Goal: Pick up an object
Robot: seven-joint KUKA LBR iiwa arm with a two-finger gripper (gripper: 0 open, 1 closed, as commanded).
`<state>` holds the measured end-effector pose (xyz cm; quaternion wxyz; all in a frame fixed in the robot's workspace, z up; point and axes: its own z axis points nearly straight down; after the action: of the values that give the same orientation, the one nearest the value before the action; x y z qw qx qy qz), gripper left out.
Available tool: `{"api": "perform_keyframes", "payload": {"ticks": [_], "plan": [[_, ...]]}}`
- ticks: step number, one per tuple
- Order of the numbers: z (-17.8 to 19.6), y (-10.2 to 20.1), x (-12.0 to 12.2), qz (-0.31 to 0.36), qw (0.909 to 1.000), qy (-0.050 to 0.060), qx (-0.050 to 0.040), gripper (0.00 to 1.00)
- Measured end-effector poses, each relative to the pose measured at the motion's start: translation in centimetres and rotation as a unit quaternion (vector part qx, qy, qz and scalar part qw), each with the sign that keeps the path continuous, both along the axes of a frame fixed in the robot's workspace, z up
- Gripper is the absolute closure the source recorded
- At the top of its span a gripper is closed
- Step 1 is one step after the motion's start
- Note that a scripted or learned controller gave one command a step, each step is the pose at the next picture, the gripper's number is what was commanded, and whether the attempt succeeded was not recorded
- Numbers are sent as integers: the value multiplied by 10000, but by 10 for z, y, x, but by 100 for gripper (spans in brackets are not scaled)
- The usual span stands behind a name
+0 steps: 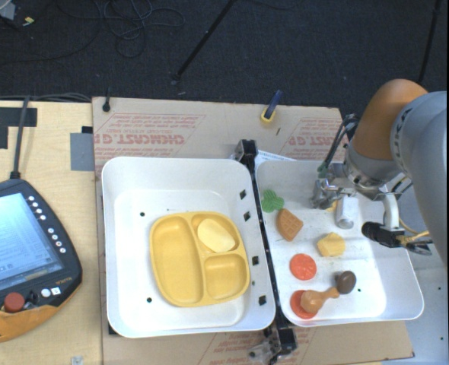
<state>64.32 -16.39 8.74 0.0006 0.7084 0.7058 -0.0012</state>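
The arm (407, 135) comes in from 3 o'clock and hangs over the far part of the right bin (407, 299). Its claw (332, 196) sits low near the bin's top edge. I cannot tell what state the claw is in.

No toy is in the claw. The toys all lie on the bin floor. A green bit (272, 201) is at 9 o'clock from the claw, near the wall between the bins. A brown bread piece (288, 224) lies just below the green bit. A yellow chunk (331, 245) sits at 6 o'clock from the claw, a little apart from it. A red disc (303, 266) lies at 7 o'clock from the yellow chunk. Near the front edge is an orange toy (313, 301) with a dark brown ball (345, 281) at its end.

The left bin (125, 196) holds a yellow tray (175, 268). A pale oval (216, 236) lies in the tray's top right part.

Both bins sit on cardboard (171, 131) on the counter (42, 139). A tablet (19, 242) lies at 9 o'clock.
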Motion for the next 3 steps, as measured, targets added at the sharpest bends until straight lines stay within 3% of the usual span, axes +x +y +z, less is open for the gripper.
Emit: {"api": "perform_keyframes", "payload": {"ticks": [1, 3], "plan": [[1, -50, 1, 16, 10000, 2, 17, 100], [0, 40, 1, 33, 10000, 9, 28, 100]]}}
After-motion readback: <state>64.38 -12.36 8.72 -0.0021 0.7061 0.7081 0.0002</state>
